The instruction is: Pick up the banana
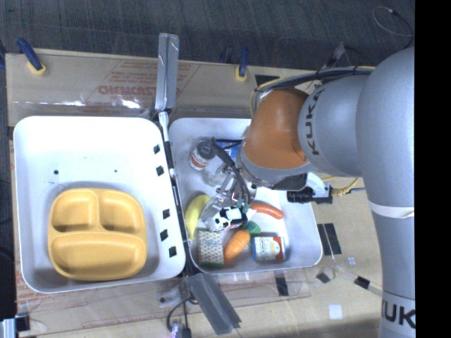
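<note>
The grey arm (380,139) hangs its tool (227,201), grip state unclear, beside the banana (195,213): light, firm, smooth-skinned, best pinched mid-body.

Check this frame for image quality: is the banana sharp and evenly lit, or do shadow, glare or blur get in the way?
Camera view: the banana is soft-edged and partly hidden by the gripper; the arm casts shade over the right bin; the left bin is bright, nearly washed out; the yellow tray reads clearly.
</note>
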You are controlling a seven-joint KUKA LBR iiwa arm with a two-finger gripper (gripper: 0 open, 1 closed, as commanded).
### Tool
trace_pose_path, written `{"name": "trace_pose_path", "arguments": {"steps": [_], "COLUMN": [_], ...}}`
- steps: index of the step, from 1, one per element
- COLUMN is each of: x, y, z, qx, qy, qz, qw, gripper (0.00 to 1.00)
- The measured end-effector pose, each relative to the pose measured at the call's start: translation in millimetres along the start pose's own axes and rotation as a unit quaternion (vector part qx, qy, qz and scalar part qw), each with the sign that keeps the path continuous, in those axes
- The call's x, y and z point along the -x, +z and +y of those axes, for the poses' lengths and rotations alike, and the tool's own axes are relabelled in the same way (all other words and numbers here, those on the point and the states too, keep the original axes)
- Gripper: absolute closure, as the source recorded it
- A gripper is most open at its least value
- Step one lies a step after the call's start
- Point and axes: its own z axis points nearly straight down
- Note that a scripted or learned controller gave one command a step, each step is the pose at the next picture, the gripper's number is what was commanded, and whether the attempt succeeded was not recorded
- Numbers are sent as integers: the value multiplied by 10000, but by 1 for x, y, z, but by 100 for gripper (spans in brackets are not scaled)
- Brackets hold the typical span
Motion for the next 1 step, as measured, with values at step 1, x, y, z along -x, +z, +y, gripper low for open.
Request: {"name": "trace_pose_path", "arguments": {"steps": [1], "x": [-1], "y": [-10], "z": [2], "qx": [16], "qy": [-24], "qz": [11], "qw": [10000], "gripper": [100]}}
